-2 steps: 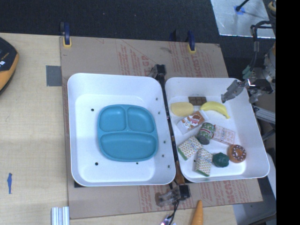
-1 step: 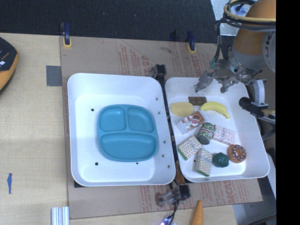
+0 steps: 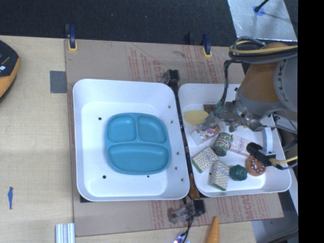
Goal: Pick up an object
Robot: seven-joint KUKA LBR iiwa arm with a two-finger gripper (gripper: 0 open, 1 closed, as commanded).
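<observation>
1. Gripper [image 3: 219,116] is in the right middle of the frame, low over the upper part of the right bin [image 3: 276,184], on the grey arm [image 3: 286,82] that comes in from the right edge. Released or clenched: cannot tell, the wrist covers it.
2. Yellow object [image 3: 196,117] lies just left of the gripper, near the bin's left wall.
3. Small printed packet [image 3: 206,134] lies just below-left of the gripper; whether they touch is unclear.
4. Green can [image 3: 221,143] lies just below the gripper, tilted, beside the packet.
5. Pink-and-white box [image 3: 242,145] lies right of the can, touching or nearly touching it.
6. Two patterned boxes [image 3: 204,158] sit lower in the bin, well below the gripper; the second one is near the bottom wall.
7. Dark green lump [image 3: 238,172] lies right of the lower box, and a brown round piece [image 3: 255,166] lies just right of that.
8. Left bin [image 3: 86,135] fills the centre-left of the frame and holds a blue divided plate [image 3: 136,143], well apart from the gripper.
9. Both bins rest on brown cardboard [image 3: 126,65] on the bench.
</observation>
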